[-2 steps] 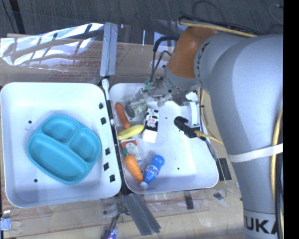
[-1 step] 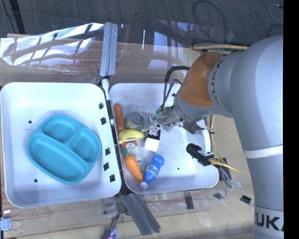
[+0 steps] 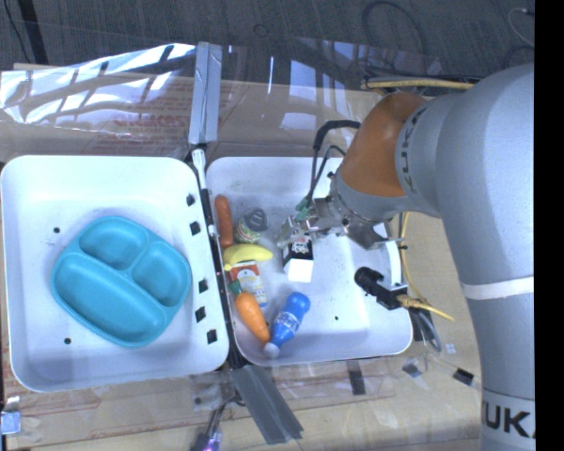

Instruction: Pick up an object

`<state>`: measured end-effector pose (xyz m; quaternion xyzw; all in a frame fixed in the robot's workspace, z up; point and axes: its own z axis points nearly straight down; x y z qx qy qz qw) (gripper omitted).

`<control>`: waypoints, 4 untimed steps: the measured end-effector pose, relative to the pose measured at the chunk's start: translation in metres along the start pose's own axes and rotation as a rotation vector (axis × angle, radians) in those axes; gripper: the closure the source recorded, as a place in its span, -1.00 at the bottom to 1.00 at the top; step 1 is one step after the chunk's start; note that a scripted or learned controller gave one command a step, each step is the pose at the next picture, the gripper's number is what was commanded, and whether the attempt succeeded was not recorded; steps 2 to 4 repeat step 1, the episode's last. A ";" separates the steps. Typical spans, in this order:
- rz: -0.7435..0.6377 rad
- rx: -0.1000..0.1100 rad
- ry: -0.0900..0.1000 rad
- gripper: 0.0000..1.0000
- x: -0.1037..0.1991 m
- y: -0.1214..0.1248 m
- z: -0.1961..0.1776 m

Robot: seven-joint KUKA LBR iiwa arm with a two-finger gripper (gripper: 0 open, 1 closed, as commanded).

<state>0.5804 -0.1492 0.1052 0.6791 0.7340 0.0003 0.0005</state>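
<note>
My gripper (image 3: pixel 301 236) hangs low over the middle of the right bin (image 3: pixel 357 332), reaching in from the right. Directly under it lies a small white block (image 3: pixel 300 270) with a dark top; whether they touch is unclear. To the left of the gripper lie a yellow banana (image 3: pixel 247 254), a reddish sausage (image 3: pixel 225 220) and a small grey object (image 3: pixel 255 220). Nearer the front are a small printed carton (image 3: pixel 250 279), an orange carrot (image 3: pixel 252 316) and a blue bottle with a white cap (image 3: pixel 288 321).
The left bin (image 3: pixel 23 252) holds a blue divided plate (image 3: pixel 120 279). A ridge with black clips (image 3: pixel 203 252) separates the two bins. The arm's grey body and orange band (image 3: pixel 376 153) cover the right bin's far right corner.
</note>
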 end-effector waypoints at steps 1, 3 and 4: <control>0.133 0.003 0.000 1.00 -0.015 0.004 -0.097; 0.133 0.003 0.000 1.00 -0.015 0.004 -0.097; 0.133 0.003 0.000 1.00 -0.015 0.004 -0.097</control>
